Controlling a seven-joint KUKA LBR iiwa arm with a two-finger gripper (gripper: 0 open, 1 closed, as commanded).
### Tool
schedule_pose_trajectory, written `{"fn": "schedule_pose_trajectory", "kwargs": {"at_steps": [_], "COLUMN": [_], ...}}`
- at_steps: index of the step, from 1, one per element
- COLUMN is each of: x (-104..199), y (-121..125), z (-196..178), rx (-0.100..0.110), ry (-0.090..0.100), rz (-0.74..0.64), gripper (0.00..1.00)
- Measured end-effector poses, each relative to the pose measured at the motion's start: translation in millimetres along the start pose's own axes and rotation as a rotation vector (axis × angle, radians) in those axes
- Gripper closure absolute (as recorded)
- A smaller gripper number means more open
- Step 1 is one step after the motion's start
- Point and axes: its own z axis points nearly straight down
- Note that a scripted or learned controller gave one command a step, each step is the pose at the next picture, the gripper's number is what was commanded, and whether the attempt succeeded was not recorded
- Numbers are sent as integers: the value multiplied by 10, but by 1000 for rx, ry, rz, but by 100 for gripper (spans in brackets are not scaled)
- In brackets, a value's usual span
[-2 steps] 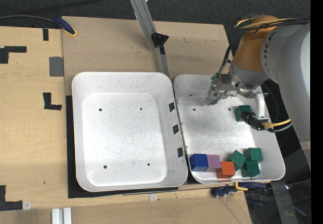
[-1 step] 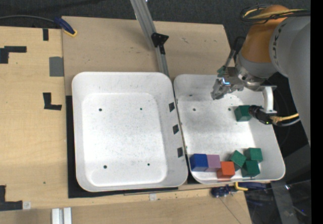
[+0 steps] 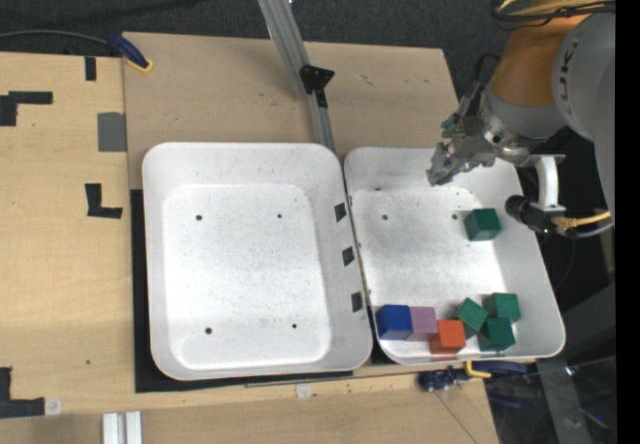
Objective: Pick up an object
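- The arm (image 3: pixel 560 62) enters from the right edge, grey with an orange band above the wrist, and bends down toward the right bin (image 3: pixel 400 182).
- The claw (image 3: pixel 445 170) hangs over the far part of the right bin, near its back rim; I cannot tell whether it is apart or together, and no block sits in it.
- A lone green block (image 3: pixel 483 224) lies on the right bin's floor, near the bin's right wall and a little nearer the camera than the claw, apart from it.
- The other blocks crowd the near end of the right bin, along its front rim.
- A blue block (image 3: pixel 394 320) is leftmost in that group, with a purple block (image 3: pixel 423 319) touching its right side.
- An orange block (image 3: pixel 450 335) lies just beside the purple one, toward the front rim.
- Three more green blocks cluster to the right of the orange one: one (image 3: pixel 471 313) just behind it, one (image 3: pixel 506 306) further right, one (image 3: pixel 497 333) close to the front rim.
- The left bin (image 3: pixel 160 192) stands beside the right bin, their walls touching along the middle.
- Both bins rest on a wooden table (image 3: pixel 200 82), over a dark mat (image 3: pixel 141 372) that shows along the left bin's front and left edges.
- A grey metal bar (image 3: pixel 280 12) runs at a slant from the top of the view down to the gap between the bins.
- Black tape marks (image 3: pixel 98 200) lie on the table to the left.
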Motion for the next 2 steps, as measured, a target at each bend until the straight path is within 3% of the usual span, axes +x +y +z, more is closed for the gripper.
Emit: {"fn": "schedule_pose_trajectory", "kwargs": {"at_steps": [1, 2], "x": [68, 715], "y": [-1, 13], "z": [-448, -458], "rx": [-1, 3], "ry": [0, 2], "rz": [-1, -5], "gripper": [100, 100]}}
